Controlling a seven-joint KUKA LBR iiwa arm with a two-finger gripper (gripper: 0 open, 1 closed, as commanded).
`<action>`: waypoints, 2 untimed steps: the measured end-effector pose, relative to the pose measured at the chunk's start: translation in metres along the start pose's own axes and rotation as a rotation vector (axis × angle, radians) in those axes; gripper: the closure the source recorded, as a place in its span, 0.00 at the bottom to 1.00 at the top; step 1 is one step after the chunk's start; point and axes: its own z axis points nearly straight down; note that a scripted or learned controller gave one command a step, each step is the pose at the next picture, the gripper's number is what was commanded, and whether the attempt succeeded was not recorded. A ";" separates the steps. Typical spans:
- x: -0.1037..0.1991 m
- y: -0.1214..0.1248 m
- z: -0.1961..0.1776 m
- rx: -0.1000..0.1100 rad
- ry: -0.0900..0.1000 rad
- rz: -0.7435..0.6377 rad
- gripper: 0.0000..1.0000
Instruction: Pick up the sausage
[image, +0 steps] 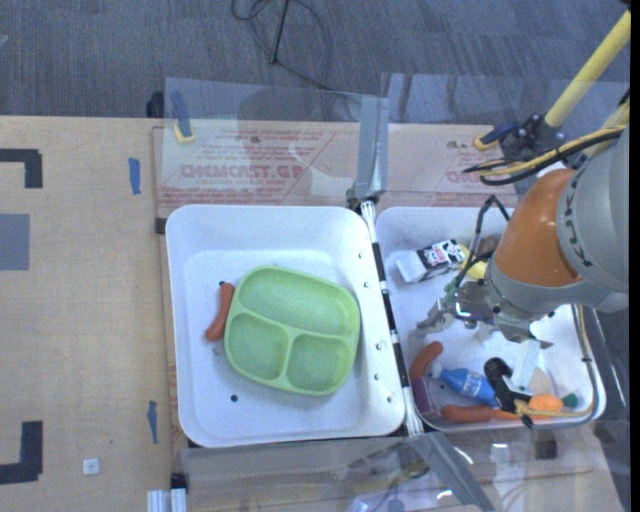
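Sausage (425, 359): lies in the right bin (590, 385), near its left wall.
Around it: blue bottle (466, 383) just beside; carrot (545, 405) nearby.
Left bin (190, 300): green divided plate (292, 329), another sausage (219, 310) at its left edge.
Claw (445, 312): above the sausage; opening cannot be told.

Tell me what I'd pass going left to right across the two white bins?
Small orange-red sausage → green divided plastic plate → reddish-brown sausage → blue plastic bottle → orange carrot-like toy.
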 end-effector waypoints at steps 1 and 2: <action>-0.001 0.002 -0.011 -0.006 0.000 0.003 1.00; -0.001 0.002 -0.011 -0.006 0.000 0.003 0.00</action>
